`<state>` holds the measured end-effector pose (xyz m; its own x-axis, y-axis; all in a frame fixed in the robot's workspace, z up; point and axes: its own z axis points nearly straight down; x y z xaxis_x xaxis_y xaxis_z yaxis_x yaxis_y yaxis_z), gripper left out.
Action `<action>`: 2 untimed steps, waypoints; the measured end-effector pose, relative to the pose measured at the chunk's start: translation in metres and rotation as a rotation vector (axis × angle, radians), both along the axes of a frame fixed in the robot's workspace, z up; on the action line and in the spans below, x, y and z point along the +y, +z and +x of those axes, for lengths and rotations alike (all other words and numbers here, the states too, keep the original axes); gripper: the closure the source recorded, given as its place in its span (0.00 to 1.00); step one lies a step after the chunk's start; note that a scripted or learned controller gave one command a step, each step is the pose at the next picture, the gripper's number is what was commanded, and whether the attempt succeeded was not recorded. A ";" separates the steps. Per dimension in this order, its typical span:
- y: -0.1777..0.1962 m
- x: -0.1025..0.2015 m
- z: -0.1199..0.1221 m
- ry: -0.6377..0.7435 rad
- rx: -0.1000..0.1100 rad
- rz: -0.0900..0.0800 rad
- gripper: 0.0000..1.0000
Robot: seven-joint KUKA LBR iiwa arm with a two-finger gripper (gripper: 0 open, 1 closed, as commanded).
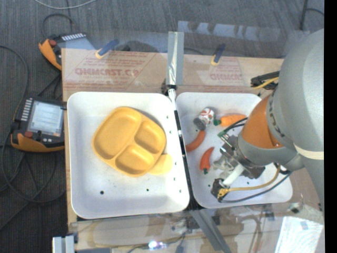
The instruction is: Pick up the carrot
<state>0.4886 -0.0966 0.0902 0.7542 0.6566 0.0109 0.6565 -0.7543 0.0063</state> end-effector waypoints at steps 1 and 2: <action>0.000 0.004 0.002 -0.364 -0.004 0.004 1.00; 0.000 0.002 0.003 -0.508 -0.002 0.007 1.00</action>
